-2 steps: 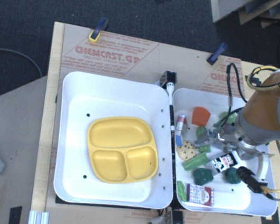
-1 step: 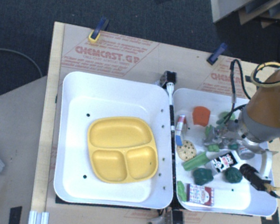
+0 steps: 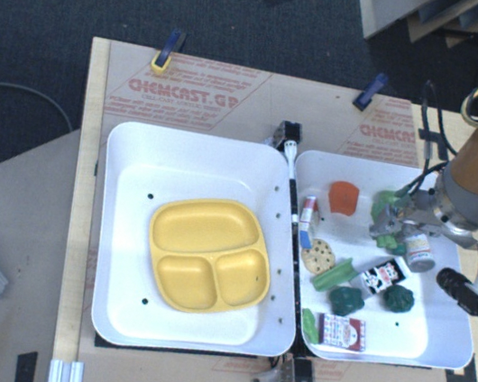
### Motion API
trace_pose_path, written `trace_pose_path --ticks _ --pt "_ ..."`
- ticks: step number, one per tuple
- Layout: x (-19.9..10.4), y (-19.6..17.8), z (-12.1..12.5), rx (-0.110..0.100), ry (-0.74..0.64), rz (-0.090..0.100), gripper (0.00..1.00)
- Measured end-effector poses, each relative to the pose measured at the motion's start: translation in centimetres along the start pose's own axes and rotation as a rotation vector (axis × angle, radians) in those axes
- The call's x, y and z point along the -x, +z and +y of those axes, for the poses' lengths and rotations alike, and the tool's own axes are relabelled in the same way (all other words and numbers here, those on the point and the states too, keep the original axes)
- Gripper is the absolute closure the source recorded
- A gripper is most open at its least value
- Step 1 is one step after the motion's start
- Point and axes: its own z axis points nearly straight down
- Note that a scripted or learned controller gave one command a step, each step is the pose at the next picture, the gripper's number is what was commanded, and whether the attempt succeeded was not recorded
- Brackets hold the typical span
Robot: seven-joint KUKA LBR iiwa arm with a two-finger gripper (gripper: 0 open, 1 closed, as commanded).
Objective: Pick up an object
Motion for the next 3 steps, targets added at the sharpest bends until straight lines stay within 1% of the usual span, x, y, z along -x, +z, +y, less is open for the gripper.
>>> trace_pose_path --ticks 1,2,3 --pt "-0.1 -6.3 -0.2 0.001 -0.002 0.0 1.0" --pt "-0.1 -6.9 -0.2 -0.004 -0.002 0.002 1.0" --pt "-4.5 -7.0 -3.0 -0.011 -0.005 0.006 1.0"
